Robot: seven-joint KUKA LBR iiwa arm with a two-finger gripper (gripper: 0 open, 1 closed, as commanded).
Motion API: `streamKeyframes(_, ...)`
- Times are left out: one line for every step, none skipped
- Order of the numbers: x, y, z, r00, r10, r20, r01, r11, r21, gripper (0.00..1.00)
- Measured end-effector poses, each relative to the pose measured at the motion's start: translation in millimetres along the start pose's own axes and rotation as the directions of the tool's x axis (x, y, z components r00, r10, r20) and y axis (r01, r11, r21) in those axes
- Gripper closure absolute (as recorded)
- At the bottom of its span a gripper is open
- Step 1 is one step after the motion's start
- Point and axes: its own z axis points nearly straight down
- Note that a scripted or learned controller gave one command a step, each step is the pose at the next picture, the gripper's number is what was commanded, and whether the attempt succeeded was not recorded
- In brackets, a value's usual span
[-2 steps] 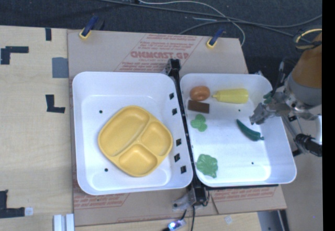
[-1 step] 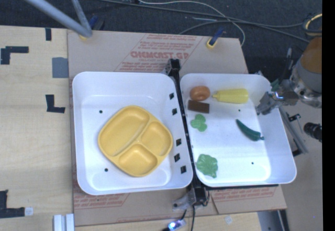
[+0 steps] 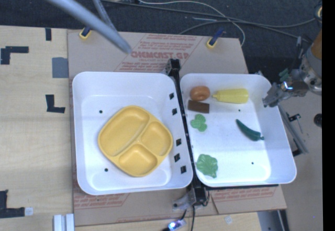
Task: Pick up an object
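Green leafy toy (image 3: 207, 165) sits nearest you, but the long green pepper (image 3: 249, 130) in the right bin (image 3: 280, 169), pointing ten to four, lies at seven o'clock from your pincer (image 3: 275, 95), whose opening you cannot tell.

A yellow divided plate (image 3: 135, 141) is lying in one white bin (image 3: 84, 120); yellow corn (image 3: 231, 96) and a dark green pepper (image 3: 249, 130) are lying in the other.

Red print runs across the brown cardboard sheet (image 3: 157, 54) lying under the two bins: the large line reads roughly "CHEMCAST GP", with smaller red lines above and below it too fine to read. More faint red print along its lower edge is illegible.
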Motion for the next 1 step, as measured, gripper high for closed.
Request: streamKeyframes(43.3, -7.5, 0.2, 1.0, -0.002, -0.002, 0.002, 1.0, 0.005, 1.0)
